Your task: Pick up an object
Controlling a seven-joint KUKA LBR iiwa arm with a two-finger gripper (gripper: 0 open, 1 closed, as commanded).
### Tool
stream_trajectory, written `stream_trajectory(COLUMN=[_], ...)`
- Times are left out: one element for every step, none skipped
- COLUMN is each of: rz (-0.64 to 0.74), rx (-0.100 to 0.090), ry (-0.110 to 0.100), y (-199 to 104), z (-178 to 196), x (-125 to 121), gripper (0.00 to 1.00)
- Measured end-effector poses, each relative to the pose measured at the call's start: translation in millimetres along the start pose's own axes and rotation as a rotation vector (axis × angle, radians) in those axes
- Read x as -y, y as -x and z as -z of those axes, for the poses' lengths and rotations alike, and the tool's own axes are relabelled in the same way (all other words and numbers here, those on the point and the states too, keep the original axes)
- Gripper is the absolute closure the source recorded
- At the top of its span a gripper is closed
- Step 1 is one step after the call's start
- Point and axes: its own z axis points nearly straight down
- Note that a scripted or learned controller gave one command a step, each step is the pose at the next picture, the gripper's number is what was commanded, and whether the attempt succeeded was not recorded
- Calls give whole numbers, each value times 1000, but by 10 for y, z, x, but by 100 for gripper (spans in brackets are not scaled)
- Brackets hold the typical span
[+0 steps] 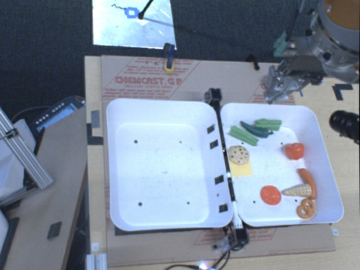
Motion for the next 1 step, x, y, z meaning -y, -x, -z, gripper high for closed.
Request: stream_trajectory(rz=[-6], rx=[2], ry=[-10], y=[50], z=[65], x=[2], gripper=[100])
